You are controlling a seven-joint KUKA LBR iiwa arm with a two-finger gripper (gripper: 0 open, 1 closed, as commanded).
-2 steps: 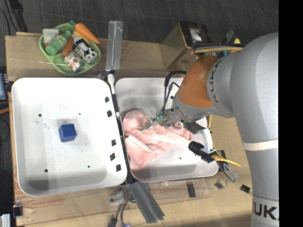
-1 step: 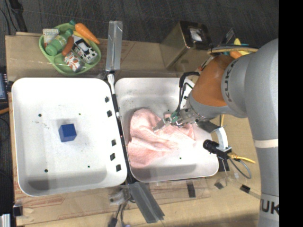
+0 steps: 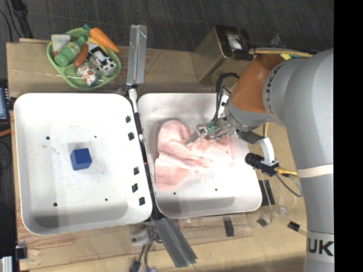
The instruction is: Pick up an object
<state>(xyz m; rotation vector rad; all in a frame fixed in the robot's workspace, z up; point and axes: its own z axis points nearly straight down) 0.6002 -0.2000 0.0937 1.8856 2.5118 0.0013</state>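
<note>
A crumpled pink cloth [image 3: 181, 154] lies in the right bin [image 3: 227, 200], spread over its middle. My gripper [image 3: 199, 135] is low over the cloth's upper right part, its tip right at the fabric. A small blue cube [image 3: 81, 158] sits alone in the left bin [image 3: 34, 123], far from the gripper. The grey arm with its orange band comes in from the right and hides the right bin's far right corner.
A green bowl [image 3: 59, 72] of toy food, with a carrot and a bottle, stands behind the left bin. A brown box [image 3: 218, 52] sits behind the right bin. A metal divider [image 3: 139, 152] with black clips runs between the bins.
</note>
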